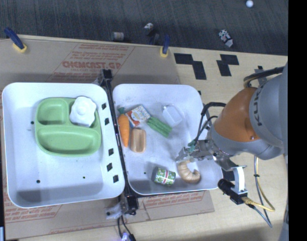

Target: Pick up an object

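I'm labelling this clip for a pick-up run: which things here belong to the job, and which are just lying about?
Job:
gripper
croissant
green can
carrot
hot dog bun
right bin

Lying about:
green divided tray
white object on the tray
left bin
blue clamps

Tan croissant (pixel 188 172), curved, flat in right bin's near-right corner, just beside green can (pixel 164 176), under claw (pixel 186 153)

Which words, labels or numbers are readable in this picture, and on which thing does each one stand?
"CHEMCAST GP", in red print on the brown protective sheet under the bins; the smaller red lines around it are too blurred to read.
Red print along the sheet's front edge: too small to read.
Label on the small green can: too blurred to read.
Print on the red and white packet: too blurred to read.
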`<state>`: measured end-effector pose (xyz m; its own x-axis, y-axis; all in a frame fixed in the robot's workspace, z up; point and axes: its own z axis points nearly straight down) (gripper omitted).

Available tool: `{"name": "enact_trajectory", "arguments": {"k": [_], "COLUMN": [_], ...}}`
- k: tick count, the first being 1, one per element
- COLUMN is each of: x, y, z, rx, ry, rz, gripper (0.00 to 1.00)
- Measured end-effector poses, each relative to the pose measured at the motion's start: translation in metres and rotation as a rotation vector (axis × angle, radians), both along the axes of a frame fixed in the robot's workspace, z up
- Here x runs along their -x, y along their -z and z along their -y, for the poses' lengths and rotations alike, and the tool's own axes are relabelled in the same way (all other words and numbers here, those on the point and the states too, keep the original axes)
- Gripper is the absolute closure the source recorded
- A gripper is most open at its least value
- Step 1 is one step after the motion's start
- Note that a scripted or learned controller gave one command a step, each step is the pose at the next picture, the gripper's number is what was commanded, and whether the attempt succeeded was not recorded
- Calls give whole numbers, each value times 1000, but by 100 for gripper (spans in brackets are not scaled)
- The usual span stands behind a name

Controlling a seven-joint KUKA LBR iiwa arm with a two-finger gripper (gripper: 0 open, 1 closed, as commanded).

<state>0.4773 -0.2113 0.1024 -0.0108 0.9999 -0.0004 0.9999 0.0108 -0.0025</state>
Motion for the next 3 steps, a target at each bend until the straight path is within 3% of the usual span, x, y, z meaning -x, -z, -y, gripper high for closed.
{"name": "enact_trajectory", "arguments": {"k": [1,3], "x": [0,-3], "y": [-113,-133], "z": [-72,-72], "rx": [-1,1], "ry": [4,-6], "rz": [4,9], "gripper": [100,100]}}
